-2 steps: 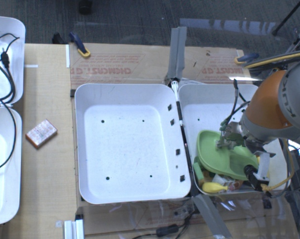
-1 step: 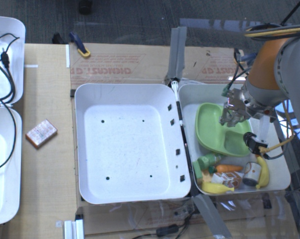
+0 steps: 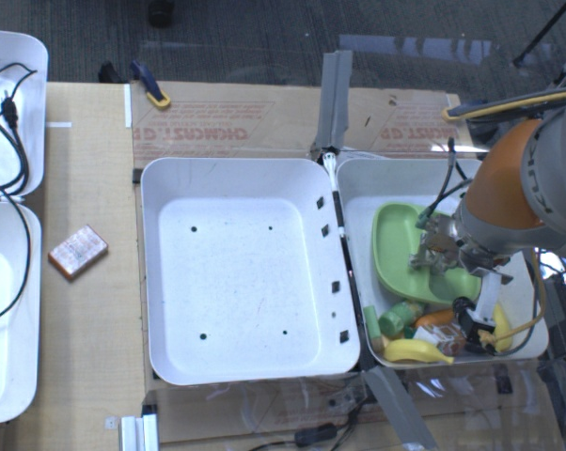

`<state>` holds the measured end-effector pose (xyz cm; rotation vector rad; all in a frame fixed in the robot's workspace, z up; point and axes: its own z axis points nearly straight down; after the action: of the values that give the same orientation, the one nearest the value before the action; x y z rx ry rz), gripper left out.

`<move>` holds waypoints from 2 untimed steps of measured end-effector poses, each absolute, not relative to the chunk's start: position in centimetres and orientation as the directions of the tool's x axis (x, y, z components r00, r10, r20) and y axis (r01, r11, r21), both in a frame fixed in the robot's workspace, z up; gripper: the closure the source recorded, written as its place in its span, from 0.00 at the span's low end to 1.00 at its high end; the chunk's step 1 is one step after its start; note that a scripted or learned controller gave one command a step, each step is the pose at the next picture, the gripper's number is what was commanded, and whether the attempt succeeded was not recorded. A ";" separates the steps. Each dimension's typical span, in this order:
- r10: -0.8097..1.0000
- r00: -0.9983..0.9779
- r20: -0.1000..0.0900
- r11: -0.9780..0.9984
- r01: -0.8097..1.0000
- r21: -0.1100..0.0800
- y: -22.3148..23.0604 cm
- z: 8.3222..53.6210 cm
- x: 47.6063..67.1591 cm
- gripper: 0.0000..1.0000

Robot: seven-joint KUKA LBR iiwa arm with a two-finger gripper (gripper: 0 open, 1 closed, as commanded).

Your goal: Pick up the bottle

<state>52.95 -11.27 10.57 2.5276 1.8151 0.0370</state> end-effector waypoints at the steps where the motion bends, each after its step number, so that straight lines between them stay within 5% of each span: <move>1: 0.942 0.334 -0.002 -0.334 0.942 0.015 -11.7 9.7 57.5 0.00; 2: 0.902 0.432 -0.004 -0.432 0.902 -0.005 -13.1 16.5 65.2 0.00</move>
<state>65.18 -13.13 16.50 2.6602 1.6748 -0.0097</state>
